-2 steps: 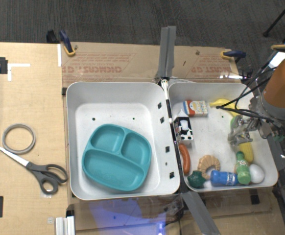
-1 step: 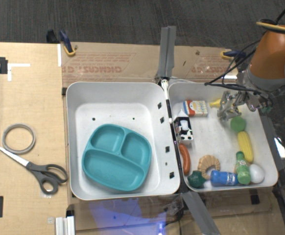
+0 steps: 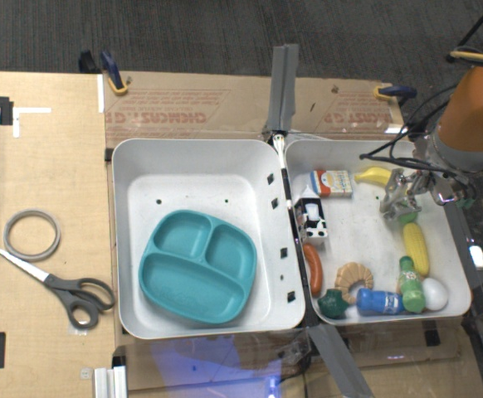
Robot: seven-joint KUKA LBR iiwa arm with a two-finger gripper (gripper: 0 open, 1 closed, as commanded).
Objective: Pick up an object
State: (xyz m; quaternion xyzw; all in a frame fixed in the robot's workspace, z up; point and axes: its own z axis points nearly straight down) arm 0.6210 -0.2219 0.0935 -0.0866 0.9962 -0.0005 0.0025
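Hovering over the right bin, the gripper is seen above a small green object.
Whether its jaws are spread cannot be told. A teal divided plate is held by the left bin; scissors and a tape roll are laid on the wooden bench.

I have one fixed camera, mounted above the bench and looking down at a slant. It faces so that the far floor fills the top strip of the frame and the near bench edge runs along the bottom. It sits far enough back to take in both bins whole: the left bin lies at the centre, the right bin at centre right. The wooden benchtop takes up the left third. The arm enters at the upper right edge, close under my lens.
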